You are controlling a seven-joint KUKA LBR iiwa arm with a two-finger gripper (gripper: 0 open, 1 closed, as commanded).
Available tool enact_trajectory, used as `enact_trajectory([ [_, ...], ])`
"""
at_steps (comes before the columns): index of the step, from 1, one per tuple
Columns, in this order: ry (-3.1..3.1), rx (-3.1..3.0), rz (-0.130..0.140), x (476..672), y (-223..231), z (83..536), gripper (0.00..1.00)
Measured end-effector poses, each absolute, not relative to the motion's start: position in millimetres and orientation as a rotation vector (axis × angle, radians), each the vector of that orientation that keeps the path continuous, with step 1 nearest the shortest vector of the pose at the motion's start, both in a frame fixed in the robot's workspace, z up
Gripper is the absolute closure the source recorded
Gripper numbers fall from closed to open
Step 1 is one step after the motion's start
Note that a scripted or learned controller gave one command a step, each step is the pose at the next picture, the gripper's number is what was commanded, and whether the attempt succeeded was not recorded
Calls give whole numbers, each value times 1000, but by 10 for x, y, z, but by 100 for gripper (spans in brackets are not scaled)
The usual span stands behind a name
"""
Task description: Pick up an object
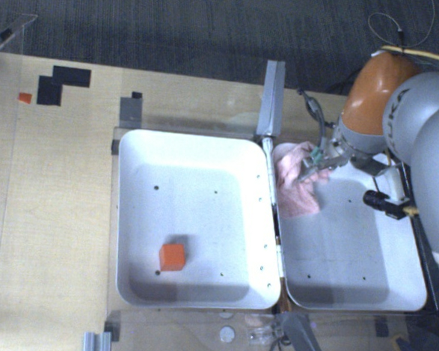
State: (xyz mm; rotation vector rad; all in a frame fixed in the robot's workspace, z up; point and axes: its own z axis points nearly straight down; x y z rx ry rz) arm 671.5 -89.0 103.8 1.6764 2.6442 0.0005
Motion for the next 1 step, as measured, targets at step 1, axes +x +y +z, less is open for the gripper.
enact_trajectory([
  [1, 2786, 1424, 7, 6712, -1033, 1642, 100],
])
